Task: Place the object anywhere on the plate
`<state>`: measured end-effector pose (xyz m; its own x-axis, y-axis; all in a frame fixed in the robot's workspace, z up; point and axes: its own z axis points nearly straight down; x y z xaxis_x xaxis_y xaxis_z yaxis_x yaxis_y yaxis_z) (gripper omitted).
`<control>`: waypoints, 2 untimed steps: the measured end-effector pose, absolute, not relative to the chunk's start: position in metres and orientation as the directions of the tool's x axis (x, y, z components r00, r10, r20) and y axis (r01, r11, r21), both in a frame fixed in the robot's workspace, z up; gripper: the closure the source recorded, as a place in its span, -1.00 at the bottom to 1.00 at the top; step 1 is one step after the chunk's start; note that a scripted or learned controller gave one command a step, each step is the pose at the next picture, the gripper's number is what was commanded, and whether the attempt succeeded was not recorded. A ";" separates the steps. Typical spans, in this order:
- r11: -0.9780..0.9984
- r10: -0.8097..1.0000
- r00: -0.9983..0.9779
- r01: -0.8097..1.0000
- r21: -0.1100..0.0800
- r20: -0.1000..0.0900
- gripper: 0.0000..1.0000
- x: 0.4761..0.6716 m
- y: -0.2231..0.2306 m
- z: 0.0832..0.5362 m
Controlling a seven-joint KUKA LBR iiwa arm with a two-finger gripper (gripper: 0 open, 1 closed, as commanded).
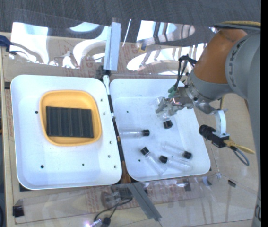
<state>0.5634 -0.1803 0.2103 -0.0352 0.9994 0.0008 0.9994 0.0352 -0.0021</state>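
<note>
- We can read no brand, label or writing on anything on the bench (11,70).
- We count two white bins: the left bin (25,164) and the right bin (129,93), side by side and touching along their inner edges.
- We count one plate (67,99), yellow-orange with a dark ribbed centre, lying in the left bin toward its far side.
- We count what look like four clear vials with black caps in the right bin, though the clear glass makes the count unsure. One vial (134,133) lies near the bin's left edge. Another (148,156) lies toward the near edge. Two more (176,156) lie close together by the near right corner.
- A lone black cap, or a short vial seen end-on (167,124), sits just below the claw (166,107); we cannot tell which.
- The claw hangs over the far middle of the right bin, on the grey arm with its orange band (216,56).
- We cannot tell how the claw is set, and we see nothing clearly between its tips.
</note>
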 end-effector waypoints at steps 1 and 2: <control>0.121 0.993 -0.121 0.993 -0.006 0.002 1.00 0.505 -0.153 0.191; 0.233 0.972 -0.233 0.972 -0.005 0.003 1.00 0.476 -0.099 0.198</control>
